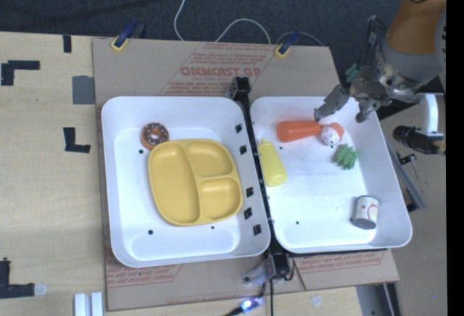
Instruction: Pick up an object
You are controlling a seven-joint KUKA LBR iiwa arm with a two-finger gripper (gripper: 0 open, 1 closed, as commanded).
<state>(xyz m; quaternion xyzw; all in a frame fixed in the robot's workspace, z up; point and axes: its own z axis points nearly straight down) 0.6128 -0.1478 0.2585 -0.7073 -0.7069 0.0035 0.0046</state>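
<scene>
I see the arm cut off at the right edge. Its claw (342, 109) hangs open, gripping nothing, above the right bin (319, 227), near the orange carrot (297, 130). The left bin (123, 162) holds a yellow divided plate (194, 180) and a donut (154, 135).

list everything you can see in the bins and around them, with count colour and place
bins: 2, white, side by side on a cardboard sheet
divided plate: 1, yellow, left bin
donut: 1, brown, left bin, far corner of the plate
carrot toy: 1, orange, right bin, far side
small ball: 1, white with red, at the carrot's tip
yellow bottle: 1, right bin, by the divider
green toy: 1, right bin
can: 1, grey-white, right bin, near corner
gripper: 1, grey, open, above the ball
</scene>
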